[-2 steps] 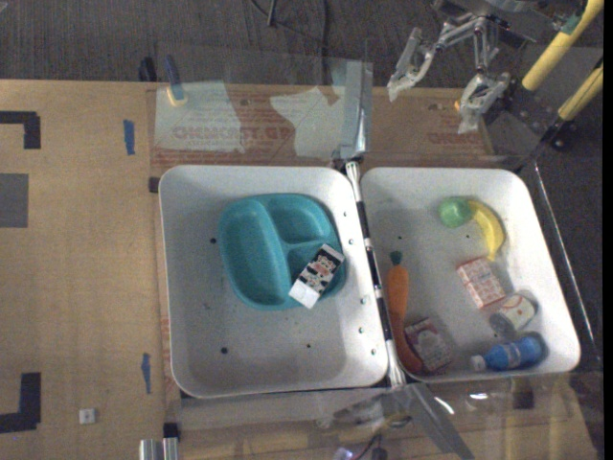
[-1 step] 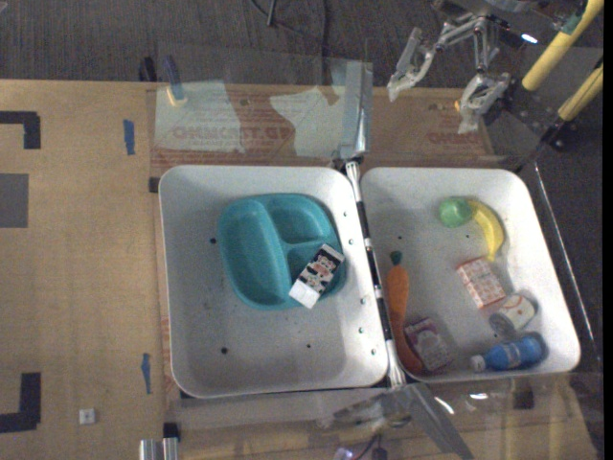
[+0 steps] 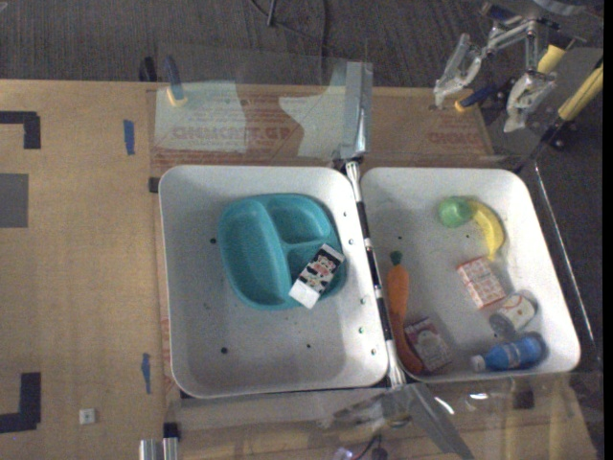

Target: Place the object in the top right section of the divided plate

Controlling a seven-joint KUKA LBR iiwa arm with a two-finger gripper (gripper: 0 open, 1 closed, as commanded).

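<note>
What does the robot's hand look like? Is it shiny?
The hand sits at the top right of the camera view. It has two pale, silvery-white fingers that look a bit shiny, built from thin bars and joints rather than solid blocks. Small blue and yellow bits show beside them, and a yellow bar lies further right. The picture is too blurry to read any markings.

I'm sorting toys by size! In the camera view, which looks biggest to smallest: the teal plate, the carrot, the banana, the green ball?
1. Teal divided plate, by far the biggest.
2. Toy carrot, long and thin.
3. Yellow banana.
4. Green ball, smallest, though close to the banana.
</note>
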